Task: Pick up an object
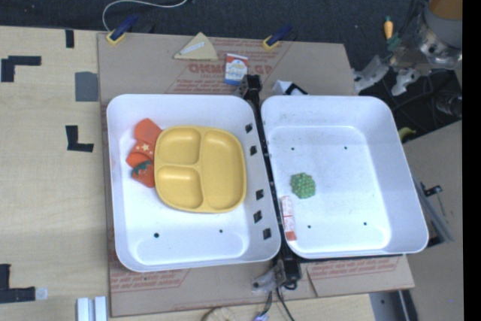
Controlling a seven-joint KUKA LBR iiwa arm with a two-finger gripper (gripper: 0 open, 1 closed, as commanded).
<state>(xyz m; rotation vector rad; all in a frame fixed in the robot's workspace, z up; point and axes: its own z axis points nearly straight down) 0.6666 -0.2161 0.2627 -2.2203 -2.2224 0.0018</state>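
Right bin (379, 237) holding green ball (303, 185), left bin (120, 237) yellow plate (201, 168), tool (391, 70) apart

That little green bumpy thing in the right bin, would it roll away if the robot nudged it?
Probably a little: the green lump looks roundish and sits alone on the right bin's flat floor. Its knobbly surface may stop it soon. It looks small, so likely light.

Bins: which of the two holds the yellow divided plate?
The left bin. The yellow plate lies in it beside orange toys; the right bin holds a small green object instead.
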